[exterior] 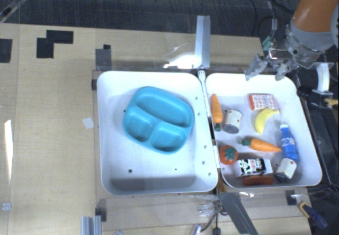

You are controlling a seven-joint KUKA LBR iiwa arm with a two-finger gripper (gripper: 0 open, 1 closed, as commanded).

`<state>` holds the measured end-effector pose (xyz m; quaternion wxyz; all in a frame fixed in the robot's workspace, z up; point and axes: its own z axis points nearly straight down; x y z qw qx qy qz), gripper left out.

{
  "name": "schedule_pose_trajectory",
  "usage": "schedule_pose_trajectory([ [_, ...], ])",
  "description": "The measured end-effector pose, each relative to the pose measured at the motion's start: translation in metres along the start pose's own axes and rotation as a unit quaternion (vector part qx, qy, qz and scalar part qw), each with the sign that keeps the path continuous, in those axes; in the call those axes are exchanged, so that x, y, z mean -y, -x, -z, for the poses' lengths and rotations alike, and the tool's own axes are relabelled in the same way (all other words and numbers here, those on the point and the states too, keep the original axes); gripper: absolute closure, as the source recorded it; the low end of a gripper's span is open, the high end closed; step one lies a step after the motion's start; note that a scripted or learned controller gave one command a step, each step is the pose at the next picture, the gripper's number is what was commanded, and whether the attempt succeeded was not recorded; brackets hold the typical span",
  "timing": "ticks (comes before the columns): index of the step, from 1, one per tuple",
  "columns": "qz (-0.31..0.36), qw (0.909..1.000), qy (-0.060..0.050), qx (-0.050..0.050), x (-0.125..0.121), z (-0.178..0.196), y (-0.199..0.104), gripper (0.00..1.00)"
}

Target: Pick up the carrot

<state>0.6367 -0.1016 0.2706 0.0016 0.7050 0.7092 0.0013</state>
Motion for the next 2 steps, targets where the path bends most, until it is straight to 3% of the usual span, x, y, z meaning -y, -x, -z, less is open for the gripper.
schedule_pose_trajectory([
  [1,0.021,0.9998,0.0,0.0,0.056,-0.07,0.016,0.0],
  [2,0.061,0.9981,0.0,0.0,0.113,-0.172,0.034,0.0],
])
